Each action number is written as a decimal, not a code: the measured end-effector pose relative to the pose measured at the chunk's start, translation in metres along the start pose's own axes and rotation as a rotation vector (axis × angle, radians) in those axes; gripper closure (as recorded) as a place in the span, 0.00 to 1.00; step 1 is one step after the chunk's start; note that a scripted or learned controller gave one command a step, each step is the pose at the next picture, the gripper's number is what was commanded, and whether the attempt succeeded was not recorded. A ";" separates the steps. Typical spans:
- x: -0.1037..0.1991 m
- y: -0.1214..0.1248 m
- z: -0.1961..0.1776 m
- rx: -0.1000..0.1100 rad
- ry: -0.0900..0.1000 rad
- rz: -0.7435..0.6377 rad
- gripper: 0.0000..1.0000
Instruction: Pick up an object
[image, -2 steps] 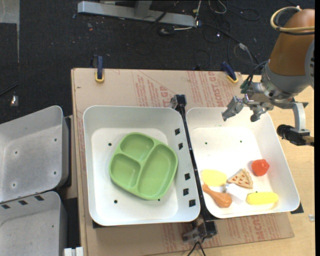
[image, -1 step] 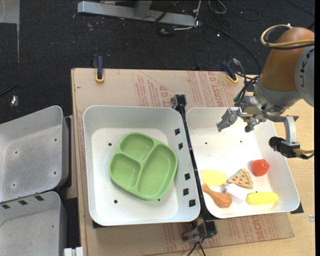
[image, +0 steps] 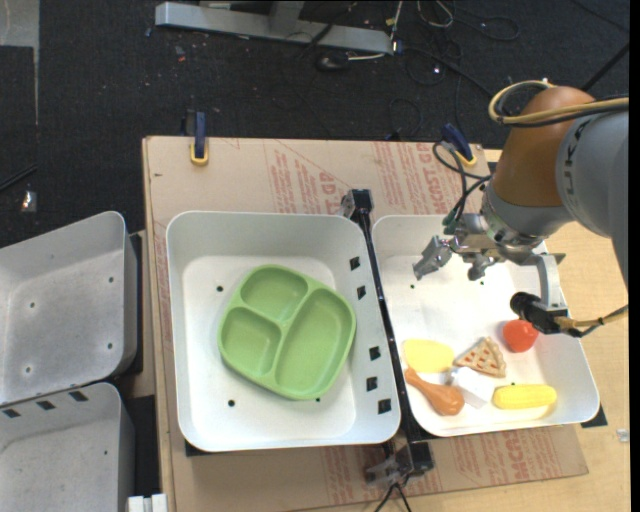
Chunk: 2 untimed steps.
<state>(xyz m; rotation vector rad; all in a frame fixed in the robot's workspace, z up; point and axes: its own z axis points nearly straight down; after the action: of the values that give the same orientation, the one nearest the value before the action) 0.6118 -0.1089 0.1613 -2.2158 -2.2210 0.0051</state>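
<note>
Your jaws (image: 455, 258) hang spread and hold nothing, over the far part of the right bin (image: 590, 395). The food (image: 487, 358) lies along that bin's near edge, toward the bench's near right corner. Judged from here, you must travel toward that near edge.

We are looking down on a dark speckled floor (image: 90, 70) lying around a brown board bench top (image: 300, 160) printed with faint red lettering. Cables (image: 440, 50) are trailing across the floor beside a grey metal bar (image: 270, 28). Two clamps (image: 200, 140) are gripping the bench's far edge, and white perforated panels (image: 60, 290) are sitting at the left.
</note>
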 end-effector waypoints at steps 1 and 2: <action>-0.003 0.004 0.045 -0.001 -0.001 0.003 0.00; -0.003 0.005 0.032 -0.006 -0.002 0.004 1.00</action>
<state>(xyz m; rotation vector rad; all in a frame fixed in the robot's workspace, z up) 0.6166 -0.1119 0.1295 -2.2236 -2.2208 0.0004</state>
